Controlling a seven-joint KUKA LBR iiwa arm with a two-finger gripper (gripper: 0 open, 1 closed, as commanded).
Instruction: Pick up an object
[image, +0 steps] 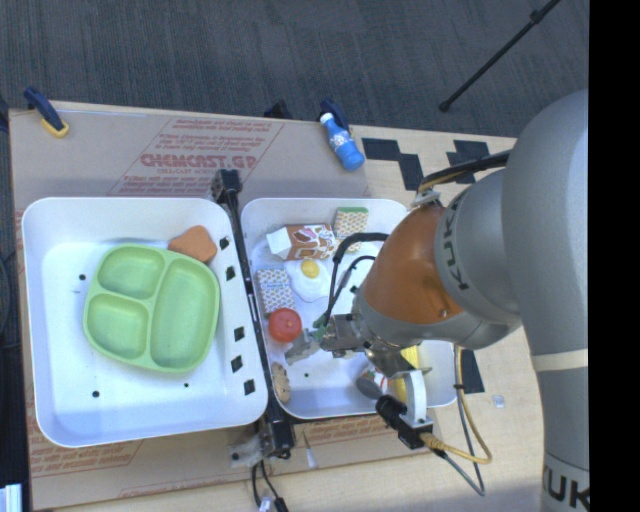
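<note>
left bin (40, 330): green divided tray (152, 308), orange piece (193, 243) just beside its top edge. right bin (262, 215): red tomato (285, 324), fried egg (308, 275), packets. gripper (312, 345) low beside tomato, arm (440, 270) above; finger spread and any hold cannot tell.

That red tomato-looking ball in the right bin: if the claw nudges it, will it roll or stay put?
The red ball looks round and smooth, so it will probably roll if pushed. The fried egg and the waffle piece lie close above it and may stop it that way. Its glossy skin suggests it could slip from a pinch.
</note>
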